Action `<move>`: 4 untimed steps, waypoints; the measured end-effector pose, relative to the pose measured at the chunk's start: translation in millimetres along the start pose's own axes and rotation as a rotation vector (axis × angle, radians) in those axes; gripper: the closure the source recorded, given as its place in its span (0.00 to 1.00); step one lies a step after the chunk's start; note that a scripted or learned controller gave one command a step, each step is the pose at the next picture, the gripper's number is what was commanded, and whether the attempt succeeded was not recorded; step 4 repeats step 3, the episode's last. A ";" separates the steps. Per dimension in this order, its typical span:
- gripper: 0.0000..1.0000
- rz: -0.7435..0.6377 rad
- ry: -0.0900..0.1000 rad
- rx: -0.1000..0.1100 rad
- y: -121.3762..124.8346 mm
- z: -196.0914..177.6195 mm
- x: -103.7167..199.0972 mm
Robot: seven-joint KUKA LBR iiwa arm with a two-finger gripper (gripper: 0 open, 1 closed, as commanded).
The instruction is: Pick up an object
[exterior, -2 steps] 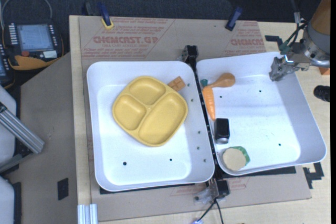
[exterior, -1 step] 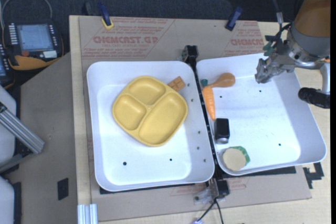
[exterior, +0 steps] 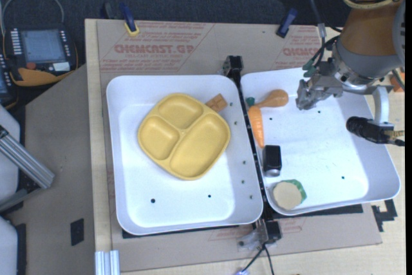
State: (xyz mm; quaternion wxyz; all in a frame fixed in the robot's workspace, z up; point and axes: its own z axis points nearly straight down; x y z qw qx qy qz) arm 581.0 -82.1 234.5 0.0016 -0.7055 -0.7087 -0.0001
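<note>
Gripper (exterior: 313, 97) hangs over the right bin (exterior: 335, 158); I cannot tell its state. Nearest lies a round cookie (exterior: 288, 195), then a black block (exterior: 272, 159), a carrot (exterior: 257, 125), a pear-shaped piece (exterior: 273, 98). Yellow plate (exterior: 184, 136) hides a brown block (exterior: 216, 102) partly.

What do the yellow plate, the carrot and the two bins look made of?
Plate: likely moulded plastic, matte with a soft sheen; one even yellow, rounded compartment walls.
Carrot: probably a plastic toy; flat, uniform orange with a green tip, no natural texture.
Left bin and right bin: seemingly thin formed plastic, smooth white, with rounded corners and rolled rims.
</note>
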 end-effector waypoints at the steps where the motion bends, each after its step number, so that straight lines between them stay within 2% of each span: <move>1: 1.00 -0.001 0.000 0.001 -12.6 13.0 52.1; 2: 1.00 -0.001 0.000 0.000 -16.7 15.6 104.3; 3: 1.00 -0.002 0.001 0.000 -36.4 3.2 157.7; 4: 1.00 -0.002 0.001 0.000 -36.4 3.2 157.7</move>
